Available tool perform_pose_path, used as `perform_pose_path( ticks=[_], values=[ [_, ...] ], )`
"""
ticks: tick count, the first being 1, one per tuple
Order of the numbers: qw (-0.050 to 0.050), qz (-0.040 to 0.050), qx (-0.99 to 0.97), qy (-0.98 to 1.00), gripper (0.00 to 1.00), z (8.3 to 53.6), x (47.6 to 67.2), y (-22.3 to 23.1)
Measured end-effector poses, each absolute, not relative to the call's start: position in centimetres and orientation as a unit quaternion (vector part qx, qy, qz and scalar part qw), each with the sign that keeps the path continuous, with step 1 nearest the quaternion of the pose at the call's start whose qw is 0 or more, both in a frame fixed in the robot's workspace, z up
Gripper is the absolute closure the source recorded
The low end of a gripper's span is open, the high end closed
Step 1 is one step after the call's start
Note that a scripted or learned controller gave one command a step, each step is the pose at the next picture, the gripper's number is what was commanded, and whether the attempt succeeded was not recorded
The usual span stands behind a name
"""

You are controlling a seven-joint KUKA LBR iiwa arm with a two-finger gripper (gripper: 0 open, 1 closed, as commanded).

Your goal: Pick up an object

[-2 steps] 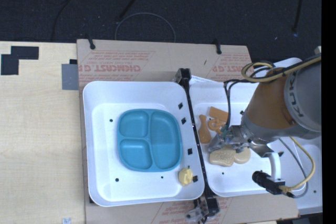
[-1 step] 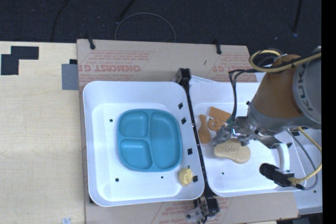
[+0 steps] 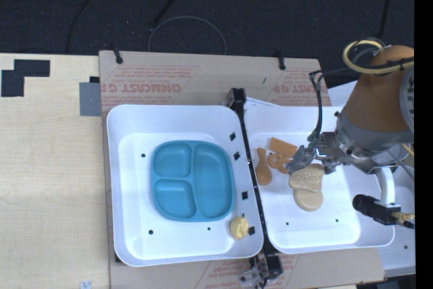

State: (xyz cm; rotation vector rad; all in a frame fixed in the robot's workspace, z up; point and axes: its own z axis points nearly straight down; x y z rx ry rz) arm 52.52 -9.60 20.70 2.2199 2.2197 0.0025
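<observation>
In the right bin [image 3: 338, 230] lies a cluster of food-like pieces: an orange block [image 3: 283, 145], a brown drumstick-shaped piece [image 3: 262, 171], a tan bread-like slice [image 3: 308, 179] and a pale round piece [image 3: 309, 200] just below it. My gripper [image 3: 300, 160] reaches in from the right and hangs low over this cluster, at the upper left edge of the tan slice and close to the orange block. The view does not let me see anything between its tips.
The left bin [image 3: 128, 145] bears a blue divided plate [image 3: 191, 180], and a small yellow lump [image 3: 238, 227] lies in its front right corner. A black divider [image 3: 245, 166] runs between the bins. The arm's body covers the right bin's far right side.
</observation>
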Motion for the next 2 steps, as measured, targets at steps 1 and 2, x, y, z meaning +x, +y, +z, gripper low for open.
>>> perform_pose_path(
  ticks=[1,2],
  values=[
    [0.001,0.0003,0.707,0.707,1.0,25.0,52.3,-10.2],
    [-0.002,-0.0006,0.706,0.709,1.0,24.2,54.0,-4.4]
  ],
)
